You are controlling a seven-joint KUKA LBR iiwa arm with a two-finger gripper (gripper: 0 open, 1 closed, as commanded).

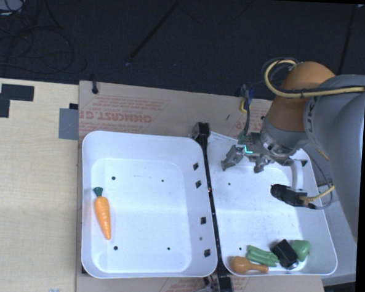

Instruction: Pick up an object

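From here I see the gripper (246, 158) hanging over the far end of the right bin (323, 268), fingers spread apart with nothing between them. The arm (332, 114) hides that bin's far right corner. In its near end lie a pear (247, 265), a green pod (262, 256) and a black block (284, 253) (the block covers part of a green thing (301, 247) I cannot name). A carrot (102, 214) lies in the left bin (90, 149), well apart from the right bin, by its left wall.
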